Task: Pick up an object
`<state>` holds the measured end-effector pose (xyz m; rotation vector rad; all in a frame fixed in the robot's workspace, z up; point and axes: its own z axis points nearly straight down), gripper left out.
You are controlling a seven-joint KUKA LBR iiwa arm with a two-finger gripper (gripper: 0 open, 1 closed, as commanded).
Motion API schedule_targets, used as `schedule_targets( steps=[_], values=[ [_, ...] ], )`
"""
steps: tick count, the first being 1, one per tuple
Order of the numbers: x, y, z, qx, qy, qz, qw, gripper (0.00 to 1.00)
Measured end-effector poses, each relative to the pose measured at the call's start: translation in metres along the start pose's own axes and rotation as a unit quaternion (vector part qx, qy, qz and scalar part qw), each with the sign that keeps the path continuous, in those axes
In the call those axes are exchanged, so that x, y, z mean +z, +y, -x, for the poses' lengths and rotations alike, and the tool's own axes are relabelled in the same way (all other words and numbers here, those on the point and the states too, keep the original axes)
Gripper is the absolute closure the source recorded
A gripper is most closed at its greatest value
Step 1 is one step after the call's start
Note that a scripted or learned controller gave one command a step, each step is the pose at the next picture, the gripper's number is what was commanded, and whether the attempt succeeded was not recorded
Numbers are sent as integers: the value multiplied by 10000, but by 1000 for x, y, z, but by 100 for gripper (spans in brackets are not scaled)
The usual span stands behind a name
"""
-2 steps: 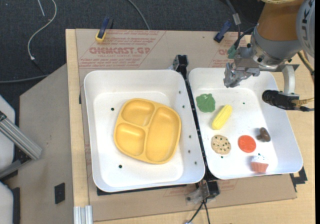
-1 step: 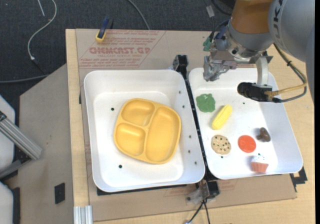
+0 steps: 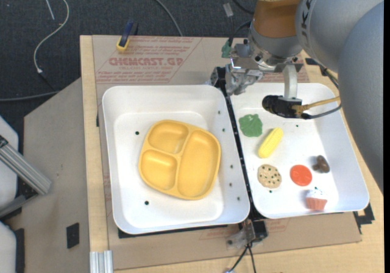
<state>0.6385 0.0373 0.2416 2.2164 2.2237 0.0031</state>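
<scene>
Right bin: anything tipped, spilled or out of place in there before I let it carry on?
Nothing stands out. In the right bin the green piece, corn, cookie, red disc, brown lump and cupcake lie apart. The gripper sits above the bins' shared edge.

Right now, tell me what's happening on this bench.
A grey arm with an orange band reaches in from the right, its pincer hovering at the back edge where the two white bins meet. The left bin holds a yellow divided plate. The right bin holds toy food: a green piece, corn, a cookie, a red slice and a cupcake. Nothing is visibly gripped.
</scene>
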Motion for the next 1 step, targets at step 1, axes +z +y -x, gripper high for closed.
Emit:
schedule_targets(
  steps=[1],
  values=[
    [20, 10, -46, -4, 3, -6, 10000, 100]
  ],
)
